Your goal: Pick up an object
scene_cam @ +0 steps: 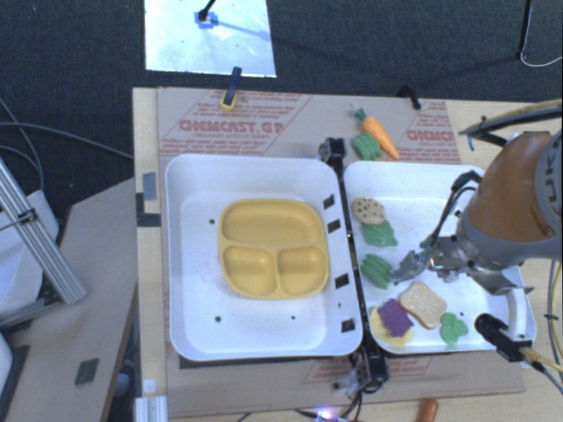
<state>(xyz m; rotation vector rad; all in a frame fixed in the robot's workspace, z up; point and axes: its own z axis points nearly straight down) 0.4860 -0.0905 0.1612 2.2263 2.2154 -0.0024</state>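
1. Several toy foods crowd the right bin (493, 178); the gripper (406, 269) hovers low among them, whether spread or closed I cannot tell.
2. Nearest candidates: green piece (376, 270) just left, toast slice (423, 303) just below.
3. Best play, I'd judge: centre over one piece (not the gap between), then descend straight, avoiding the purple piece (395, 317).

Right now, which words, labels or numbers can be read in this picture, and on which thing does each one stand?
"CHEMCAST G P": red print on the brown protective sheet under the bins, at its left; the last letters are blurred and uncertain.
"CHEMC...": the same red print at the sheet's right, cut off by the right bin.
Smaller red lines under both prints: too small to read.
The yellow tray and the toy foods carry no readable text.
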